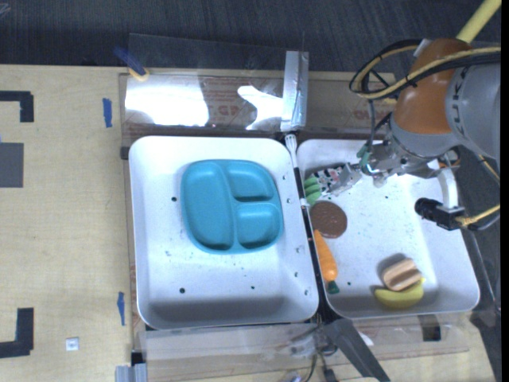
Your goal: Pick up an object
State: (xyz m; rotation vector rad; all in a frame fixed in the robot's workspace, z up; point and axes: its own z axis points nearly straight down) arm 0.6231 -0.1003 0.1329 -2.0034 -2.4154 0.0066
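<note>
Two white bins sit on the wooden bench. From above, the gripper [338, 177] hovers by the green toy [312, 188] in the right bin [445, 269]; finger state unclear. Approach step; next, descend and close.

I see a turquoise divided plate [232, 205] in the white left bin [159, 277]. The white right bin [445, 285] has an orange carrot [326, 261], a brown disc [328, 220], a yellow banana [399, 297] and a tan-and-red bun [400, 274]. The worktop [56, 237] is pale wood.
</note>
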